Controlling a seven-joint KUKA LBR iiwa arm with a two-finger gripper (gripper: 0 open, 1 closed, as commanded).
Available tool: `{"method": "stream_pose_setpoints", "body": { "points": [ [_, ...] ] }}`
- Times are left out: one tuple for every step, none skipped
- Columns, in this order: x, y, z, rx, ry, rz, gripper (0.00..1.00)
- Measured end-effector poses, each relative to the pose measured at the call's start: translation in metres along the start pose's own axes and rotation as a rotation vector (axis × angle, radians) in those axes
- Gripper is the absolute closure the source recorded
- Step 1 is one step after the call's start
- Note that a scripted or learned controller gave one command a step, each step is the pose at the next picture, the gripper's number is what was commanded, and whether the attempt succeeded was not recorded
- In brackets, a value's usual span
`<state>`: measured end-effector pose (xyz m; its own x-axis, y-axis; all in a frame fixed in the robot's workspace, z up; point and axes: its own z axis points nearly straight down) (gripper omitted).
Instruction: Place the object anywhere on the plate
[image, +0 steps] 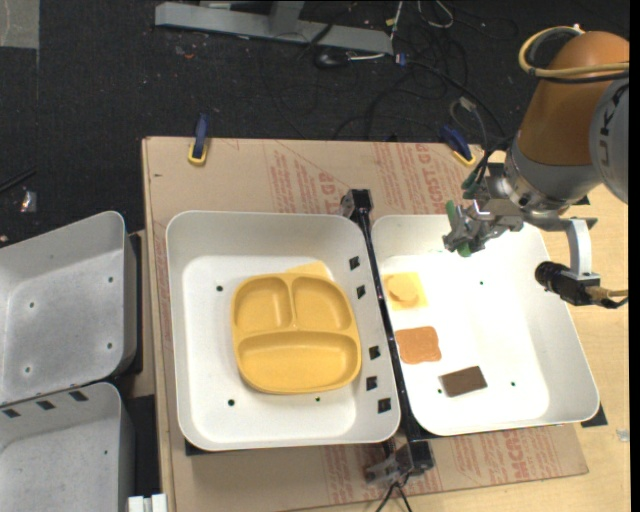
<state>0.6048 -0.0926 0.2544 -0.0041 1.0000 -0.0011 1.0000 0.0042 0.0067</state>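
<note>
The claw (463, 243) hangs over the right bin's (560, 400) far edge; whether it is clenched cannot be told. Below-left of it lie a yellow piece (404, 290), orange piece (418, 344) and brown piece (463, 381); farther left sits the yellow plate (296, 335)

Brown board bench (270, 175) with red print is carrying two shallow white bins side by side, left bin (190, 330) and right bin (560, 380), touching along a black divider (375, 300). Blue clamps (199, 140) are gripping the bench's far edge.
</note>
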Motion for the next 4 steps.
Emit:
{"method": "stream_pose_setpoints", "body": {
  "points": [
    [0.057,-0.010,0.014,0.009,0.003,-0.003,1.00],
    [0.104,-0.016,0.023,0.009,0.002,-0.003,1.00],
    [0.164,-0.036,0.025,0.009,0.003,-0.004,1.00],
    [0.228,-0.049,0.023,0.008,0.003,-0.005,1.00]
  ]
}}
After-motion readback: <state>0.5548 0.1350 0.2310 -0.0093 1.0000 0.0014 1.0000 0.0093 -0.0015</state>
